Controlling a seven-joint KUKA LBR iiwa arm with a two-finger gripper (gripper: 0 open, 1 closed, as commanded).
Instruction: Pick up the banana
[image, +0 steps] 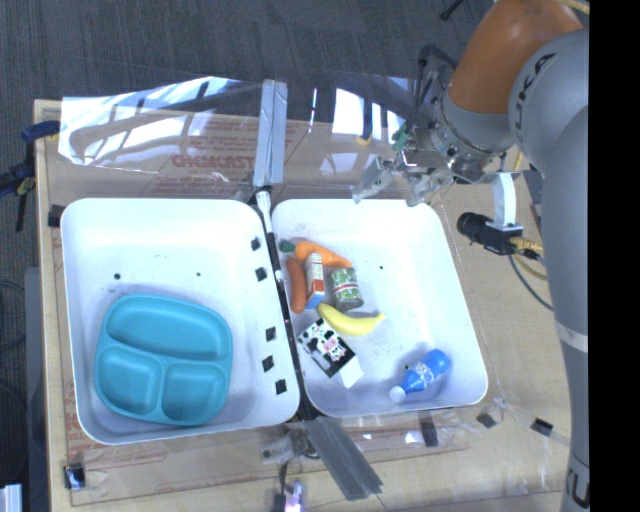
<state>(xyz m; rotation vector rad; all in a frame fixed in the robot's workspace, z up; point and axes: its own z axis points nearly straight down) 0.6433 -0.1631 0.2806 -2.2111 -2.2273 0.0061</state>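
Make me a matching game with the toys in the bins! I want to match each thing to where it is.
Things:
1. curved yellow plastic banana
2. blue plastic divided tray
3. small blue plastic bottle with a white cap
4. grey two-finger tool

Places:
A. near corner of the right bin
B. over the right bin's far rim
C. left bin
D. middle of the right bin

Pairs: 1-D, 2-C, 3-A, 4-B

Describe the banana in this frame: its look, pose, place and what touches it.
The banana is small, yellow and smooth, like a plastic toy. It lies flat, curved, in the right bin near its middle. Its upper side meets the small can; its left end reaches the black-and-white carton. Nothing grips it.
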